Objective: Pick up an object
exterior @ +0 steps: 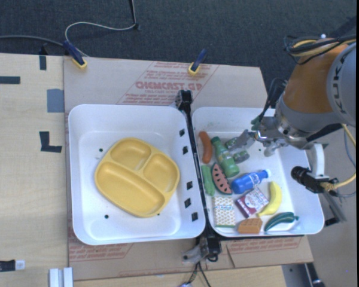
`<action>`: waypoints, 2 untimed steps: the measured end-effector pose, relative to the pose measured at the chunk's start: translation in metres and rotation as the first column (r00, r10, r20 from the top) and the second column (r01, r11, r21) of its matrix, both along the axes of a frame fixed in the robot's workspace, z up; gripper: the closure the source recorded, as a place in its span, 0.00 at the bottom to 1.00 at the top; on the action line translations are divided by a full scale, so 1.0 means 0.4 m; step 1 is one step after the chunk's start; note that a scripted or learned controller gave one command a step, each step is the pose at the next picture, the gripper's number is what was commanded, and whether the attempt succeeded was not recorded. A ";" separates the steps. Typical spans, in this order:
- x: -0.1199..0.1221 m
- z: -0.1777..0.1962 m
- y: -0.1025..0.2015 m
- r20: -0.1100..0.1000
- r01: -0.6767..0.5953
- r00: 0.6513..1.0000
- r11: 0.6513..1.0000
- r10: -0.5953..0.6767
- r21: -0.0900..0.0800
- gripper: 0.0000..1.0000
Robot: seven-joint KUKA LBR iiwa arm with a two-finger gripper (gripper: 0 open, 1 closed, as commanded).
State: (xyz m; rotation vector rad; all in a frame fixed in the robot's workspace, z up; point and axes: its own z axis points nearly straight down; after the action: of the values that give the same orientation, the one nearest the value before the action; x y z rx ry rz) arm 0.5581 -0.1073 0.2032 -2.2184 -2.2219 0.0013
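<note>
The left bin [84,178] holds a yellow divided plate [136,176], lying flat near its middle. The central divider [188,160] between the two bins serves as the landmark for everything below.

Just right of the divider, the right bin [311,220] holds a cluster of toy foods. Nearest the divider lie an orange-red sausage [206,146] and a watermelon slice [221,179]. Further right lies a green bottle [226,159], its long axis running from upper left to lower right. Beyond it come a blue bottle [249,180], a red packet [250,203] and a banana [273,198]. A green pepper [280,220] lies farthest from the divider, at the bin's near edge.

The gripper [243,146] hangs over the upper part of this cluster, well right of the divider. Its grey fingers [239,142] appear to stand apart, with nothing visibly between them. The green bottle lies directly to the gripper's left and slightly below it, apparently touching or nearly so. It is judged the likeliest target. A grasp across its short axis would suit the next move.
</note>
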 end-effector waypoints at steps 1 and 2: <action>0.094 -0.289 -0.025 0.007 0.000 1.000 1.000 0.000 -0.001 0.00; 0.093 -0.266 -0.024 0.005 0.000 1.000 1.000 0.000 0.000 1.00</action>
State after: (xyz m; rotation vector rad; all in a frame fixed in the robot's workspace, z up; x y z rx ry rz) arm 0.5955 -0.1171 0.0969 -2.2212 -2.2245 -0.0044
